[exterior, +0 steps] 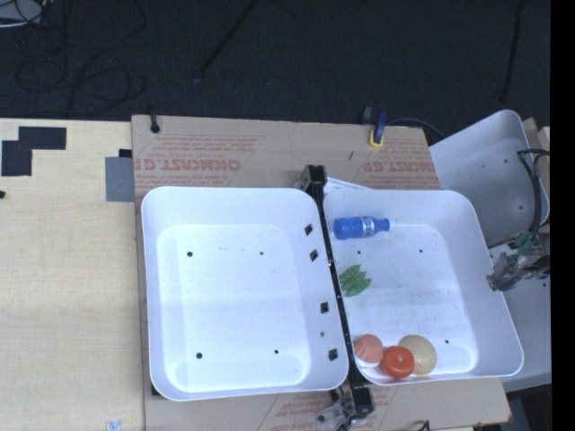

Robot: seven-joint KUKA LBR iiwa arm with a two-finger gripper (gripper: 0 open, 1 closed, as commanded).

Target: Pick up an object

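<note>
We saw the red ball (397, 361), peach ball (367, 348) and tan ball (418, 353) clustered in the right bin's (463, 268) near corner, the green leaf (354, 280) and blue bottle (360, 227) beyond. Nothing was lifted; whether the gripper (509, 272) was spread, we couldn't tell.

Two white bins sit side by side on brown cardboard (269, 155) printed with red lettering: the left bin (162, 241) and the right bin (467, 241). A black divider (328, 277) runs between them. The desk (63, 285) is pale wood with dark patches.
</note>
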